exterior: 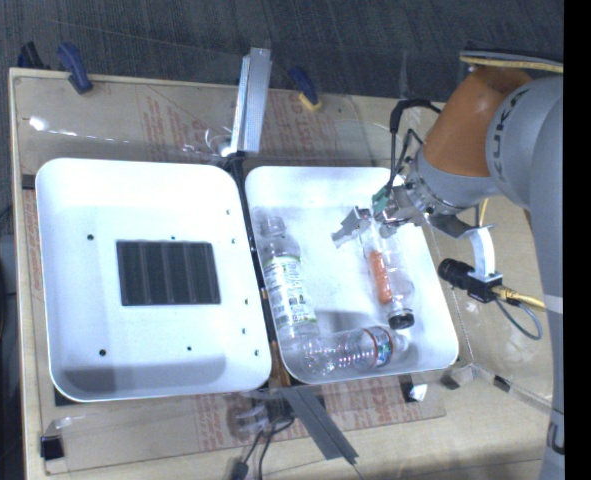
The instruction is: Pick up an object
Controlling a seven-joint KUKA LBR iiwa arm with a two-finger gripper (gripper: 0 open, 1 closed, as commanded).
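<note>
On a pale wooden bench (125,423) over dark carpet (175,8), the claw (360,226), fingers apart and empty, hovers inside the right bin (435,343), beside clear bottles (287,278) and an orange tube (381,276).

Bench (125,423) with two white bins (65,268) side by side

The arm (520,138) is showing a smooth grey casing, rounded and bulky, with a broad orange band (460,128) wrapping it just above the wrist. Thin black cables (407,133) are looping beside that band. Below the band, the small metallic tool (360,223) is glinting silver-grey.
</note>
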